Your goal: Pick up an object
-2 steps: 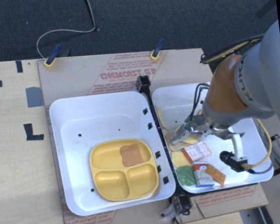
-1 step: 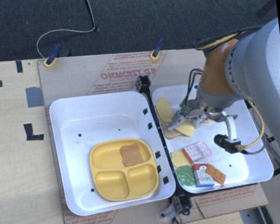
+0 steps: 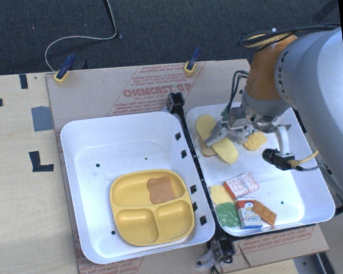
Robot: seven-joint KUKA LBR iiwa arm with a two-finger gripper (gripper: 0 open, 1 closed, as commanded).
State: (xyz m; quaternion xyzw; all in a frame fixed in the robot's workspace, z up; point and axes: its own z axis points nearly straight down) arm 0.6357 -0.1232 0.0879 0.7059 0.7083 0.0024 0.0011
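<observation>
The left bin (image 3: 79, 169) holds a yellow tray (image 3: 138, 221) toward its near edge, with a brown slab (image 3: 161, 190) in the tray's far right compartment; none of this lies in the arm's way.

In the right bin (image 3: 315, 199), near the far left corner, pale yellow pieces (image 3: 217, 141) lie bunched together, and the gripper (image 3: 231, 131) is down among them. Whether it is released or clenched on one I cannot tell, since the wrist hides the tips. A corn cob (image 3: 254, 141) lies just right of it.

The likely failure is a grab on two crowded pieces at once, so that both squirt out, or a slip on a rounded surface. The divider between the bins stands close and could block a finger.

Along the near edge lie a green piece (image 3: 226, 215), two cartons (image 3: 246, 200) and an orange piece (image 3: 265, 213), well apart from the gripper.
</observation>
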